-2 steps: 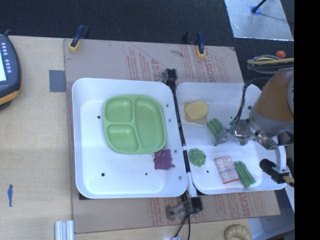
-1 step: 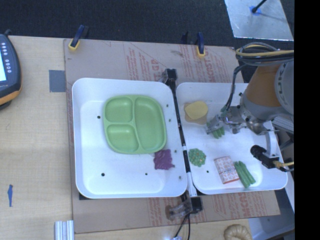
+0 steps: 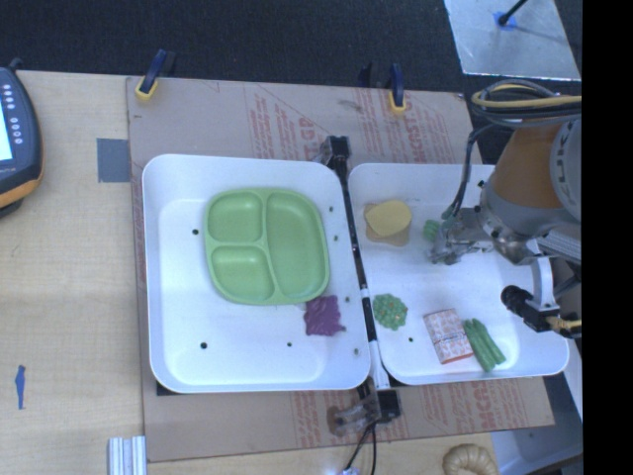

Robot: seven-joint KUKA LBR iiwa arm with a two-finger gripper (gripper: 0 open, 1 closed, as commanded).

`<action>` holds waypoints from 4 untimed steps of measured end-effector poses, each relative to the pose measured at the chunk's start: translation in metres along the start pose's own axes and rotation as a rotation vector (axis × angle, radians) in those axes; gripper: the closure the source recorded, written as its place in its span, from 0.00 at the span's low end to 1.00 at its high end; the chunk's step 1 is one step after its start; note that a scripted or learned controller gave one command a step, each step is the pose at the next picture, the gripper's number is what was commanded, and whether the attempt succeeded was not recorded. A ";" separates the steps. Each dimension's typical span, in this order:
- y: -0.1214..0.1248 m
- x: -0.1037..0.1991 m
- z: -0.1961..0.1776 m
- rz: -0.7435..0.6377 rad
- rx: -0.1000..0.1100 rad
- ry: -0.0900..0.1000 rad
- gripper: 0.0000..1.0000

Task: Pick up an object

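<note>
My gripper (image 3: 450, 243) is low in the right bin (image 3: 415, 369), near its back. A small green object (image 3: 431, 231) lies right against the gripper's left side; I cannot tell whether it is held. A yellow block (image 3: 388, 221) sits just left of that. Nearer the front of the same bin lie a green leafy piece (image 3: 390, 311), a red and white packet (image 3: 448, 335) and a green pod (image 3: 484, 344). The left bin (image 3: 168, 354) has a green divided plate (image 3: 267, 245) and a purple piece (image 3: 322, 316).
The grey arm with its orange band (image 3: 529, 171) reaches over the right bin's far right corner. A black divider (image 3: 353, 255) runs between the bins. Clamps (image 3: 150, 75) hold the board at the back. A handheld pendant (image 3: 15, 137) lies at the far left.
</note>
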State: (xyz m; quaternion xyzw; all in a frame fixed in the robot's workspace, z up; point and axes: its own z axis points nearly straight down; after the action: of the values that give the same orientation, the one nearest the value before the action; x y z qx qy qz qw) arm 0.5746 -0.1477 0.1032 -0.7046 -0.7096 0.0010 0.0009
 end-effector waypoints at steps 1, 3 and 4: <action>0.000 0.000 0.001 0.000 0.001 0.000 0.00; 0.004 0.009 0.007 -0.002 0.006 0.002 0.00; 0.020 0.026 0.000 -0.002 -0.002 -0.001 0.00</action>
State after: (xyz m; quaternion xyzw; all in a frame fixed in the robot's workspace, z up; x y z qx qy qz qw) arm 0.5949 -0.1214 0.1030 -0.7040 -0.7102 0.0005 0.0000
